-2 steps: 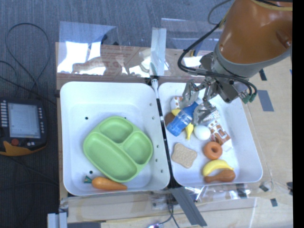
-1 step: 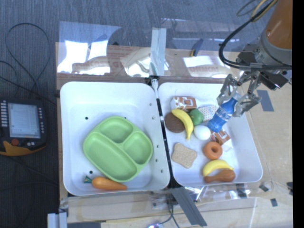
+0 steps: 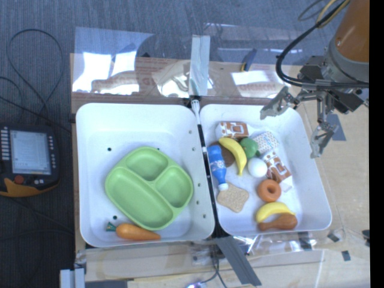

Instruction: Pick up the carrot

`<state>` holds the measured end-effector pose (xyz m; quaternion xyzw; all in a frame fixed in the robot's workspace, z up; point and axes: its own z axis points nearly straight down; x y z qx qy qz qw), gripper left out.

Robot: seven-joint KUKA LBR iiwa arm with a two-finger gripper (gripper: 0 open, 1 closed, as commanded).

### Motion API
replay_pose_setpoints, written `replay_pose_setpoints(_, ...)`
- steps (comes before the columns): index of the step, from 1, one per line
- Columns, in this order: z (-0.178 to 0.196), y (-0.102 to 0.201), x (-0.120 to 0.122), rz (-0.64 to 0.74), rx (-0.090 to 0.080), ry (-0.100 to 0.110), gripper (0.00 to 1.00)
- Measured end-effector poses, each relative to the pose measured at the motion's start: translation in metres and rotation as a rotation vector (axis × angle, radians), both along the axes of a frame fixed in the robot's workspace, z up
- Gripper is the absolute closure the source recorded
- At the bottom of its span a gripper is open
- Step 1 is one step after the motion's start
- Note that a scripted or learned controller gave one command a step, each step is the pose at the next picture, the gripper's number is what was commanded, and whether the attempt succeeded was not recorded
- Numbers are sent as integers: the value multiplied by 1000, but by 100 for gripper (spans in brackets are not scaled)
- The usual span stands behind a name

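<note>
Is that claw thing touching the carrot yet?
Apart. The camera view shows the gripper over the right bin's far right corner, while the carrot lies in the left bin by the green plate.

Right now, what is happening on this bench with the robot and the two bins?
The arm reaches in from the right, and its hand hangs with fingers spread over the top right corner of the right bin, holding nothing. The carrot it should pick up lies in the left bin, near the front edge, just below the green divided plate. The right bin holds toy food, such as two bananas, a donut and a blue bottle. So the pick has not begun.
</note>
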<state>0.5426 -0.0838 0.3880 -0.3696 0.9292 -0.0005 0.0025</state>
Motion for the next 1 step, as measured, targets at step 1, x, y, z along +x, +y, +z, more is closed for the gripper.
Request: replay_pose_setpoints(1, -196, 37, -14, 89, 4, 16, 0)
